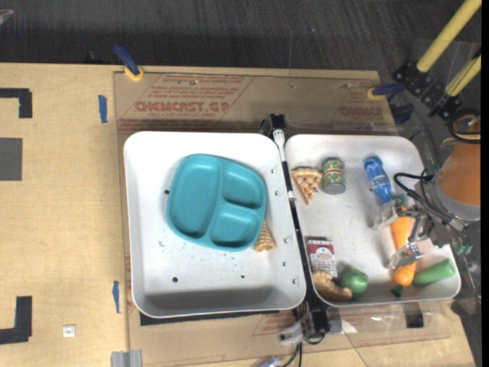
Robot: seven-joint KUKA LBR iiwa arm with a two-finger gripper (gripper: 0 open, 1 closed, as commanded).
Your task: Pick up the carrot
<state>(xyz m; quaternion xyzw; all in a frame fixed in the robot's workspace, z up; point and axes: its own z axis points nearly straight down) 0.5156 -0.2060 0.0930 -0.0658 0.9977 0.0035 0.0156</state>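
The orange carrot (400, 233) lies near the right wall of the right bin (348, 216), pointing toward the front. Its lower end shows beside a green vegetable (434, 272). My gripper (413, 245) reaches in from the right and sits directly over the carrot's middle, covering part of it. Cables and metal parts of the wrist blur the view there. The arm's orange band (463, 176) is at the right edge.
The right bin also holds a blue bottle (376, 177), a small can (333, 174), a pizza slice (307, 183), a red-and-white box (322, 257), a green pepper (354, 281) and a tan piece (328, 285). In the left bin (149, 274) are a teal divided plate (216, 201) and a cone (263, 238).
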